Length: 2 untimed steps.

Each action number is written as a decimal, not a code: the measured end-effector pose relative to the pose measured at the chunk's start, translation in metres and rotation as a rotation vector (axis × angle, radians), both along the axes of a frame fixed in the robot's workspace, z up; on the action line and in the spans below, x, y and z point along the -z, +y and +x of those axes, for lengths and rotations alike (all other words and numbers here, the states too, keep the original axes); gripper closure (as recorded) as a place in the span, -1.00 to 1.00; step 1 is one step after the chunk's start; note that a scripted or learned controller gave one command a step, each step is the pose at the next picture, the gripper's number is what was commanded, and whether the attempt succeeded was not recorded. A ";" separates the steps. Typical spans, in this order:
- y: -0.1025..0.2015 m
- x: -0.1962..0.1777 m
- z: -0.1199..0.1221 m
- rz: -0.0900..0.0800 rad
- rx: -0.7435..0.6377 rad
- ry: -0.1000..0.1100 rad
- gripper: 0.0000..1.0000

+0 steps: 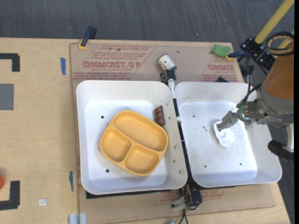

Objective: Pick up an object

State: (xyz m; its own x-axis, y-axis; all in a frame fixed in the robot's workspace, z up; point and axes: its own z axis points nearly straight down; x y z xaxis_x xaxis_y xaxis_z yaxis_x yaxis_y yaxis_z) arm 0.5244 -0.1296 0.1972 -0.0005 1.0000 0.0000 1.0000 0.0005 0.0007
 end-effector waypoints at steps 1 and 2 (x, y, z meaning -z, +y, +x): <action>-0.017 0.106 -0.002 0.001 -0.071 0.002 -1.00; -0.009 0.112 0.081 -0.001 -0.286 -0.003 -1.00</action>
State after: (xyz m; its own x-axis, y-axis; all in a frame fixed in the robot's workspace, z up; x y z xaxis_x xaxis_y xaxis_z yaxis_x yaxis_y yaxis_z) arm 0.6051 -0.1382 0.0855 -0.2826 0.9592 -0.0016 0.9592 0.2826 0.0035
